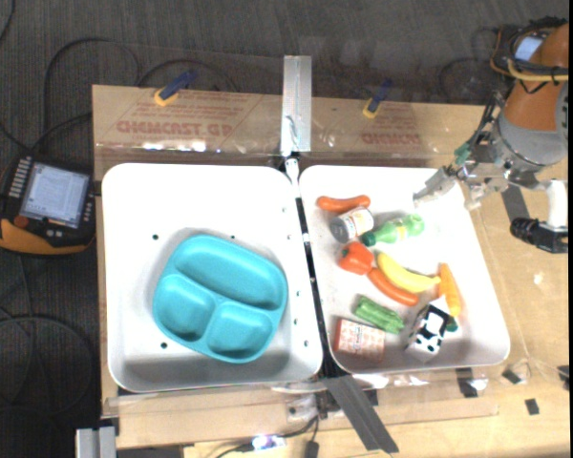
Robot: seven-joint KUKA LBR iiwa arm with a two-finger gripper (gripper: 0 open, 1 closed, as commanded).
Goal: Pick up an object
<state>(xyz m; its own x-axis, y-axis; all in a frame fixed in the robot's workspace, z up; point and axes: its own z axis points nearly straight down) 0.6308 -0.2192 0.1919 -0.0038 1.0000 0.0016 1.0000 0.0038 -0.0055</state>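
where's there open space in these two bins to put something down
Left bin: bare floor rings the blue tray, widest along the far edge and left side. Right bin: a bare patch in the far right corner, below the gripper. Its middle and near half are crowded from the sausage to the banana and cow.
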